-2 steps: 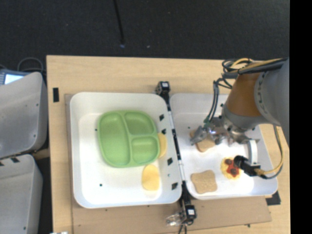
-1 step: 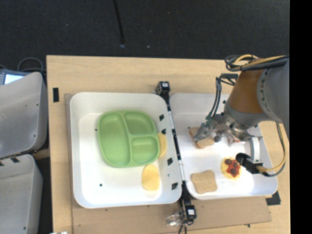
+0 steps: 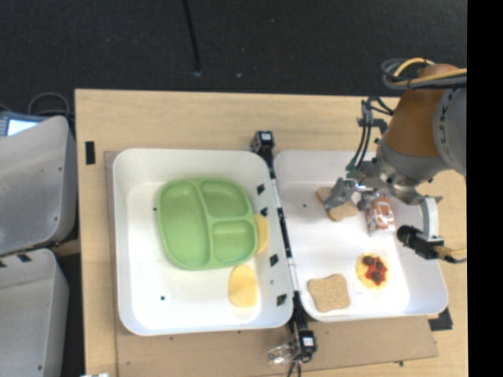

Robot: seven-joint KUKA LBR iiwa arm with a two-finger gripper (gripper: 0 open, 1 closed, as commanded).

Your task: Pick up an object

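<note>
Over the right bin point(image 3: 314, 171), the gripper point(image 3: 355, 197) hovers beside a tan food piece point(image 3: 336, 207) (whether its jaws are spread or pressed together, I cannot tell).

Your arm point(image 3: 428, 124) is coming in from the right edge of the camera view, orange band sitting up top and the grey wrist angling down and left from it. Your gripper point(image 3: 363, 199) is hanging low at the end of that wrist, its metal fingers point(image 3: 343, 195) pointing left. Cables are looping around the wrist. Can't make out how the jaws are standing.
</note>
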